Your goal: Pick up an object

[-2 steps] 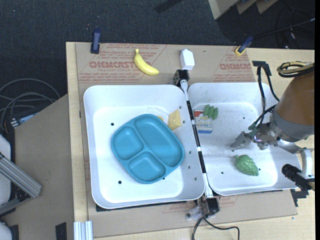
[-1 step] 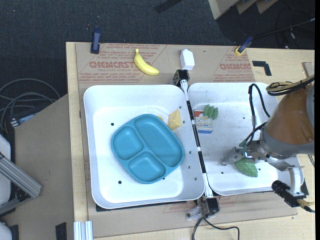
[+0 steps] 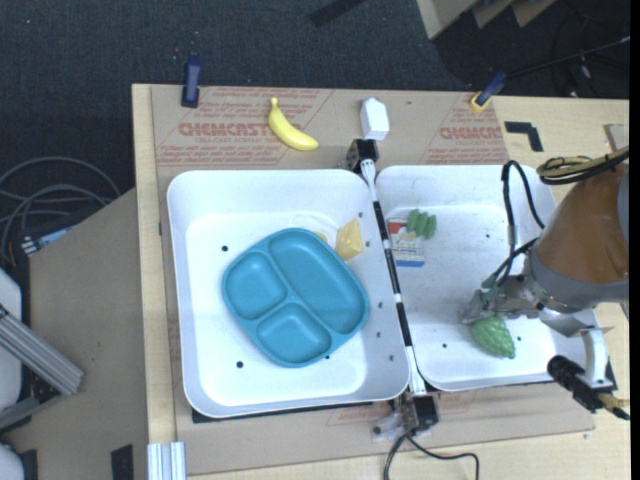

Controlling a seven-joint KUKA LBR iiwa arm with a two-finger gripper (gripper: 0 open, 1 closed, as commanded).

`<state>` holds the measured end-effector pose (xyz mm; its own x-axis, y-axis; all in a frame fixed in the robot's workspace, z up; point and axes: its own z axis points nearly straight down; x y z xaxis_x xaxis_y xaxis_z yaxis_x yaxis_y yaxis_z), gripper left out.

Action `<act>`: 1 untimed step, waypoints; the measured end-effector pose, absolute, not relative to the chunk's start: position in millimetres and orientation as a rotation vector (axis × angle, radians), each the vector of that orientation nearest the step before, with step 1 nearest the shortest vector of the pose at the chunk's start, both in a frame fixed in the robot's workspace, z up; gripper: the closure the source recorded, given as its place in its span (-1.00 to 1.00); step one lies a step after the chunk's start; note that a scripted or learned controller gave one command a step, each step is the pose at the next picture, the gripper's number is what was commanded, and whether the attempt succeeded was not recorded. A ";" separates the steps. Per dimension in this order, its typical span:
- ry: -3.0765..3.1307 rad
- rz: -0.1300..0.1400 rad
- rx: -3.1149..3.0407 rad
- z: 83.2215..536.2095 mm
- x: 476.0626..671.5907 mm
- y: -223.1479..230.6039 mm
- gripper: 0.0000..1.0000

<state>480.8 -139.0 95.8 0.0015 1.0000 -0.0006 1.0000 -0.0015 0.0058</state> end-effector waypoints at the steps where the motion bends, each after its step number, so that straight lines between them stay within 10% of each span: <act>1: 2.224 0.002 2.220 184.7 500.3 -44.9 1.00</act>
